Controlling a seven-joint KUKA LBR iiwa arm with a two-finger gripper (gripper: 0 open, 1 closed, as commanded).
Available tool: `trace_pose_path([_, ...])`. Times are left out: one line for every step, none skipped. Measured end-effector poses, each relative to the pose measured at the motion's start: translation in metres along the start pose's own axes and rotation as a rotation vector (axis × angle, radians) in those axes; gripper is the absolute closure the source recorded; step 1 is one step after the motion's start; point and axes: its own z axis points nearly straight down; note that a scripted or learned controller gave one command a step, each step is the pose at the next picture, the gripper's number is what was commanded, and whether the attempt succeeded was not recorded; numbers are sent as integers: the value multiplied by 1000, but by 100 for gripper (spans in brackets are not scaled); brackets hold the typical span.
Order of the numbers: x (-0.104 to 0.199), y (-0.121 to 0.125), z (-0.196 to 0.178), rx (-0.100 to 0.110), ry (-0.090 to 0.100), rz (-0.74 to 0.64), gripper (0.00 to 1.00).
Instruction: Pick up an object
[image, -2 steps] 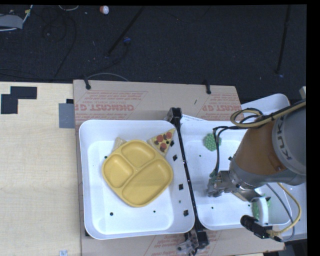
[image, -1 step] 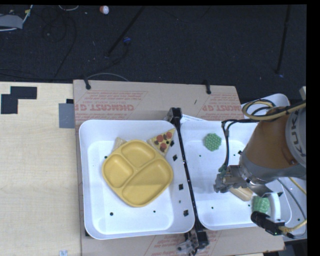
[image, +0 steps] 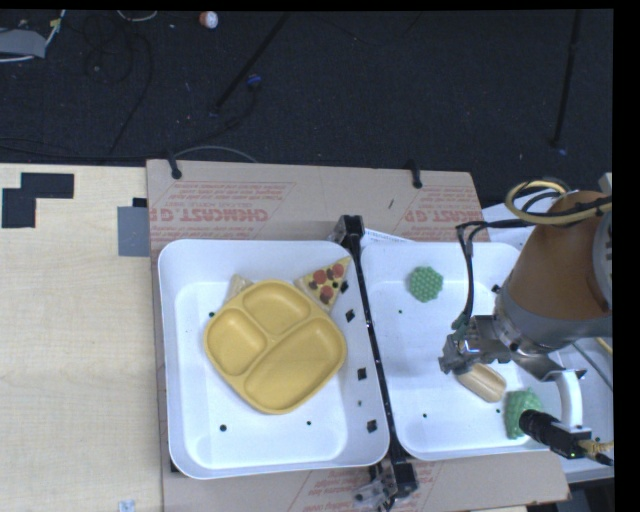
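Low at the right bin's (image: 420, 440) near rim, a green piece (image: 520, 412) lies just right of and below the gripper (image: 463, 358), touching the rim. Whether the fingers are apart or closed cannot be told, since the wrist hides them from above. A tan bread-like piece (image: 483, 382) lies touching or just under the fingertips, not visibly clasped. The arm (image: 560, 280) comes in from the right, its orange band above the wrist, leaning over the bin's right half. Up and left of the fingers sits a green knobbly ball (image: 425, 283), well apart, with bare white floor between. Farther left, past the divider, the left bin (image: 190, 420) holds a yellow divided plate (image: 276, 345) and a pizza slice (image: 326, 282) at its far edge.
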Motion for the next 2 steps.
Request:
trace_pose_path([-1, 3, -42, -2, 0, 0, 100])
trace_pose_path([61, 12, -42, 3, 3, -5, 100])
